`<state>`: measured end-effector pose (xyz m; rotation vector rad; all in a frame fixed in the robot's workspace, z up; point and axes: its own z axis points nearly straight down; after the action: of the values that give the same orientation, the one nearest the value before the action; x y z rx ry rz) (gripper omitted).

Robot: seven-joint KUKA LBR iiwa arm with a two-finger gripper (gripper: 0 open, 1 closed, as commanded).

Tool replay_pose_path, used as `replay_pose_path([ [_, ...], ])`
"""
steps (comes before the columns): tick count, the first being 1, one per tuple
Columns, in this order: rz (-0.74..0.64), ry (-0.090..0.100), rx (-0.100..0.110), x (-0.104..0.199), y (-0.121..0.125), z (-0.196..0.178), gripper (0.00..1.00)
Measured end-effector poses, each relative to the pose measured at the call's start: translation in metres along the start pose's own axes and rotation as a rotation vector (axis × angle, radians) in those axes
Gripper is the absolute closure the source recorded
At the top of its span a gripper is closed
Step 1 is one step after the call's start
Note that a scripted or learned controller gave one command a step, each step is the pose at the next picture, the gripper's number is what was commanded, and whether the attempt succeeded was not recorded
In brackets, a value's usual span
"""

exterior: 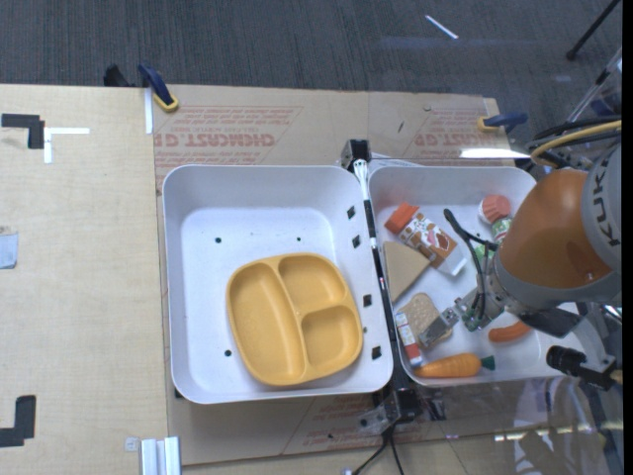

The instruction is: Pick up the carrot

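While the carrot (451, 366) lies flat against the right bin's (514, 374) near wall, I'd lower my hand (473, 310) (its spread I cannot tell) from just above it, squarely across its middle.

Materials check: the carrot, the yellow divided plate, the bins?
Carrot: likely moulded plastic toy, with uniform orange and a slight sheen. Yellow divided plate: probably plastic, matte to satin, with soft moulded ridges between three compartments. Bins: look like thin white plastic or coated sheet, smooth with rounded corners; hard to tell which.
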<state>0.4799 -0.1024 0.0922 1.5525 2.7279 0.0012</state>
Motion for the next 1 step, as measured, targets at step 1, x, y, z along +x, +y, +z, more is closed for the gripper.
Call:
replay_pose_path([
  [1,0.281,0.0,-0.001,0.0022,0.0011,-0.0001,0.0],
])
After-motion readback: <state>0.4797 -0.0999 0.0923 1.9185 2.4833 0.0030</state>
